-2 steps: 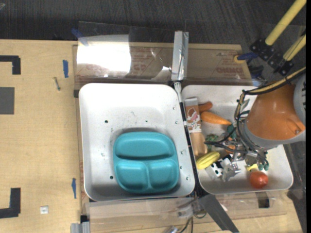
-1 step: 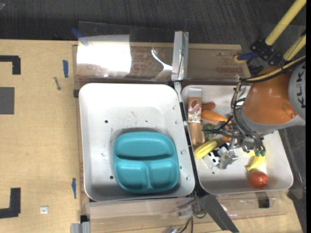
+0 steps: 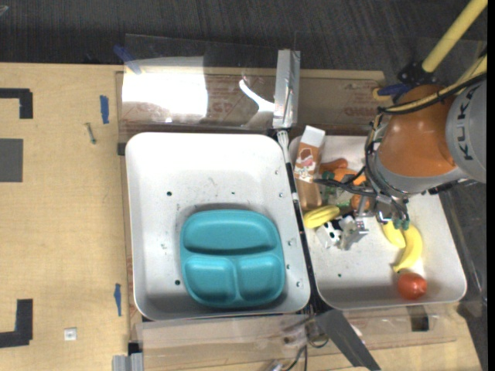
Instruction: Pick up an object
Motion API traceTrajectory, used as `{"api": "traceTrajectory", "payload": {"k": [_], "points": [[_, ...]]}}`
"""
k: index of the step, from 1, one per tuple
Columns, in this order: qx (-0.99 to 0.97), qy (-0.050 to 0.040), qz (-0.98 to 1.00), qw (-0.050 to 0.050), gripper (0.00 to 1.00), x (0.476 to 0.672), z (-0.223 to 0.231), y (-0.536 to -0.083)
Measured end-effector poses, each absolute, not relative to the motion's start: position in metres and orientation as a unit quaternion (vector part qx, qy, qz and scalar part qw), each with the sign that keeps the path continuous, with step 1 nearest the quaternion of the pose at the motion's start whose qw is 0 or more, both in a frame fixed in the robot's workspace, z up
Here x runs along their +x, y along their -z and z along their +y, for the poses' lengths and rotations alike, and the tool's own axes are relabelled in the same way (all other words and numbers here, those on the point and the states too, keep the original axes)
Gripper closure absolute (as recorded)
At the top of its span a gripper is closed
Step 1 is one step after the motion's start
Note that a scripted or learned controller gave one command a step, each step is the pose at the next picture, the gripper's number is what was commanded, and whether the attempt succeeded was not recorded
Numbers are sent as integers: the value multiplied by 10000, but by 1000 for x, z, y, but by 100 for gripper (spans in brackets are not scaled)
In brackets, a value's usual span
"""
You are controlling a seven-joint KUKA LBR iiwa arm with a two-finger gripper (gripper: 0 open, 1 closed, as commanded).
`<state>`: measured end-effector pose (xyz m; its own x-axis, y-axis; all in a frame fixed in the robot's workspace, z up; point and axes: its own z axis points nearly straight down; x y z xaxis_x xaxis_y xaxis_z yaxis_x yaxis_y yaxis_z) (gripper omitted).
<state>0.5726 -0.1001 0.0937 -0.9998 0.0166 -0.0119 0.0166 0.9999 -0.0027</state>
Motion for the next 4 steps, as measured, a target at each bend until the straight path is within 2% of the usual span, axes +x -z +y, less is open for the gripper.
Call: {"api": "traceTrajectory", "payload": {"k": [1, 2, 3, 4], "points": [[-157, -5, 9999, 70, 0, 593, -119, -93], [-1190, 10, 9929, 50, 0, 537, -122, -89], [-1677, 14, 9858, 54, 0, 599, -106, -89], [-1637, 12, 9865, 39, 0, 584, -152, -88]]}}
